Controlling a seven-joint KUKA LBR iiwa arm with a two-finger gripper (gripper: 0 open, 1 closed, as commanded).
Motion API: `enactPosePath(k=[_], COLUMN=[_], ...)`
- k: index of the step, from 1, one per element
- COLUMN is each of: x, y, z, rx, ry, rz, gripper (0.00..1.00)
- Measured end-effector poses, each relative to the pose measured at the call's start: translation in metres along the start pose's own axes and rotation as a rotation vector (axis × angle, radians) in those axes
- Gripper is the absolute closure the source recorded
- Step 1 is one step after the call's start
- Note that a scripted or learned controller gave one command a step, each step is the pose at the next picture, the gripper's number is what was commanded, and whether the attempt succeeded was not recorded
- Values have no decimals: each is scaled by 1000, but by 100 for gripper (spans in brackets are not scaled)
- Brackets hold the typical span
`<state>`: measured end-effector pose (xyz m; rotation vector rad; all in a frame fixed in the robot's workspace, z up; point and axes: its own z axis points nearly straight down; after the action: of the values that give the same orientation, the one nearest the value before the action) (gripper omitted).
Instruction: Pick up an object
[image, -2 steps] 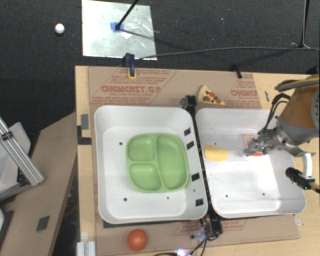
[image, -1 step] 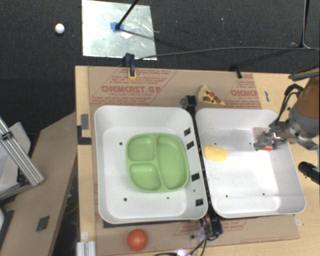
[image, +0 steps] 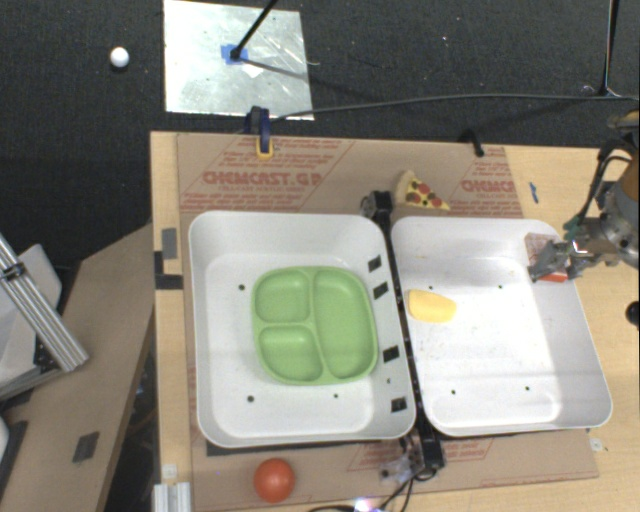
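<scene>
A pale yellow object (image: 432, 306) lies in the right bin (image: 520, 400), near its left wall. My gripper (image: 553, 264) hangs over the upper right corner of that bin, well to the right of the yellow object and apart from it. Just beside the gripper, a small pinkish patch (image: 540, 244) shows at the bin's rim; what it is stays unclear. A green divided plate (image: 313, 325) rests in the middle of the left bin (image: 225, 400).
A toy pizza slice (image: 422, 192) lies on the bench behind the bins. A red ball (image: 274, 479) sits at the bench's front edge. Black clips (image: 385, 290) line the seam between the bins. A blue clamp (image: 261, 130) grips the bench's back edge.
</scene>
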<state>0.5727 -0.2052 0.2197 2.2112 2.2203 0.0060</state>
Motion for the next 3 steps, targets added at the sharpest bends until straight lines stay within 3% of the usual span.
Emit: enactPosePath(k=[1,3], x=[0,122], y=[1,2], z=[-7,-10], rx=[5,6], ry=[2,5], rz=[-1,-7], gripper=[100,100])
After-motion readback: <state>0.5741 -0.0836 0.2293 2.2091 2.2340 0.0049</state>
